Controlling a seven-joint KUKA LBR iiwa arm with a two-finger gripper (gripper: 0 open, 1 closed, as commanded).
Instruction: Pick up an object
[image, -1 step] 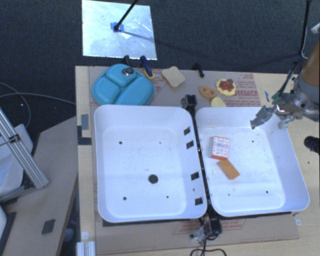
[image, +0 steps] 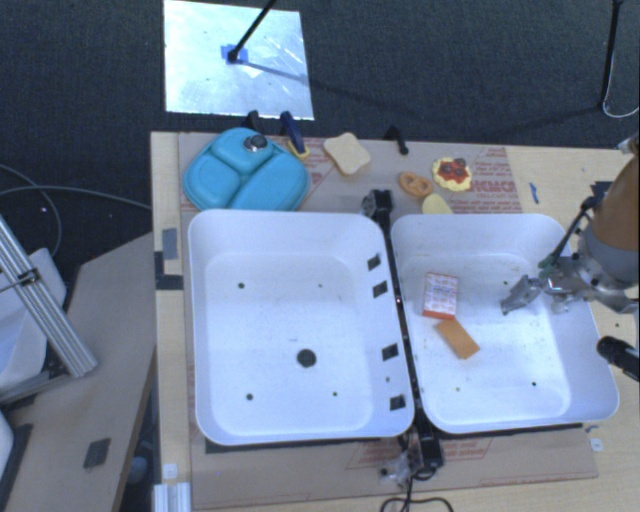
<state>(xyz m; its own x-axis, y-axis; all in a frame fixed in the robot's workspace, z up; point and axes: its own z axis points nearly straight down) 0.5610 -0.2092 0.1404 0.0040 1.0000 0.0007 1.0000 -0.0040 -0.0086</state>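
Gripper (image: 528, 296) hanging over the right bin (image: 590, 400), two small items lying just left of it.

Taking the right bin as the landmark: on its floor, left of centre, lies a small flat packet (image: 440, 296), white with orange-red print, rectangular and slightly tilted; touching its lower corner is an orange block (image: 459, 338), a plain slanted slab with a matte face. The gripper sits over the bin's right half, apart from both items, its metal fingers pointing left toward them; nothing shows between them, and how wide they stand I cannot tell. The grey arm (image: 612, 250) enters over the bin's right rim. The bin is shallow, smooth white plastic with rounded corners. Beyond its far rim, on the brown bench, lie a toast-shaped piece (image: 347, 153) and a blue sectioned plate (image: 246, 174).
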